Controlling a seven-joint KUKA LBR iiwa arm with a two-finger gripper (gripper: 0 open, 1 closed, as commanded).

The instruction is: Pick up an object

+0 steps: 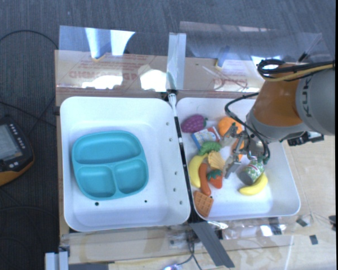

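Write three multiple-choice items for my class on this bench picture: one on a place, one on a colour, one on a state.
1. Where does the divided tray lie?
A. In the left bin
B. In the right bin
C. On the floor

2. What colour is the bunch of toy grapes?
A. Green
B. Purple
C. White

3. How does the gripper stand to the toys?
A. Raised high over the left bin
B. Parked off the bench
C. Down among the toys in the right bin

Answers:
1 A: the teal tray sits alone in the left bin.
2 B: the grapes near the right bin's far left corner are purple.
3 C: the gripper is low amid the toy food, next to the banana and the carrot.
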